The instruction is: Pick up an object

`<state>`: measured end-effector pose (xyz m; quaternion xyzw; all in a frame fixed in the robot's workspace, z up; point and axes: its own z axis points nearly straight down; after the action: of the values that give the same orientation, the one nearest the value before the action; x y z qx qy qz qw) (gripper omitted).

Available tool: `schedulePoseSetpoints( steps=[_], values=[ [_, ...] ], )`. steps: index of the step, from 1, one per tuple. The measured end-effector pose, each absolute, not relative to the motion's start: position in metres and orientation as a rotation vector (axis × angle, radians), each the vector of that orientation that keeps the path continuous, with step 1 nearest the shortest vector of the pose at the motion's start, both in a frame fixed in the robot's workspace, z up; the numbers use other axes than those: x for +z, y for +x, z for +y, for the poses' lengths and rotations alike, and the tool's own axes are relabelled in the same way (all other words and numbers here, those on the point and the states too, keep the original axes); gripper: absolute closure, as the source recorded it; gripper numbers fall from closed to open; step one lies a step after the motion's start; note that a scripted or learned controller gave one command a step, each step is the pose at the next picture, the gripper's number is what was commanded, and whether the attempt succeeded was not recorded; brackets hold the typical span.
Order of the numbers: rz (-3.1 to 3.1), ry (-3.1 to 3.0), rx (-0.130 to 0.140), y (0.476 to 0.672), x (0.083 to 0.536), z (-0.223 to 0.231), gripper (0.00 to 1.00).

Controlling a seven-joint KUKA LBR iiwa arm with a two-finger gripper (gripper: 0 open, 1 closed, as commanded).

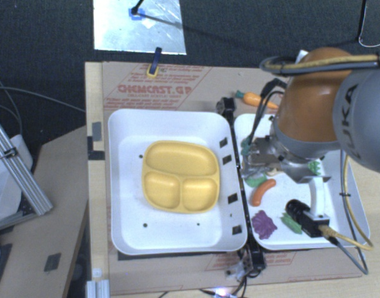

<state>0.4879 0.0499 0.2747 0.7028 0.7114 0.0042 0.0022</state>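
The grey arm (314, 113) is reaching in from the right and hanging low over the right-hand white bin (359, 211), with its orange band bulging above the wrist. The gripper (259, 159) is sitting close to that bin's left wall, roughly halfway along it. From where I am standing I cannot tell whether it is open or closed. Just in front of it a small green toy (255, 181) is lying on the bin floor. An orange sausage-shaped toy (262, 193) is lying at a slant right beside it, so close that the two are looking as if they touch. Nearer the front rim a lumpy purple toy (263, 223) is resting flat, and a narrow green piece (293, 224) is lying a little to its right. Another green scrap (314, 165) is peeking out from under the wrist. A toy carrot (257, 99) is lying along the far rim of this bin, and I cannot tell whether it is sitting inside or on the edge. The left-hand white bin (125, 228) is standing hard against the right one, with small black clips (226, 160) running along the joint. A yellow three-compartment plate (180, 176) is lying flat in its middle. Both bins are resting on a cardboard sheet (177, 85) printed in red. A blue-and-yellow clip (154, 62) is perching on the sheet's far edge.
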Motion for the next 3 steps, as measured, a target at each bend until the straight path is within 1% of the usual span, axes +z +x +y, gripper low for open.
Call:
schedulePoseSetpoints(
  steps=[1,2,3],
  values=[
    [2.23,2.204,0.022,0.488,0.387,0.104,1.0],
    [2.226,2.215,0.003,0.487,0.381,0.1,0.0],
    [2.231,2.208,0.006,0.488,0.392,0.1,1.0]
  ],
)
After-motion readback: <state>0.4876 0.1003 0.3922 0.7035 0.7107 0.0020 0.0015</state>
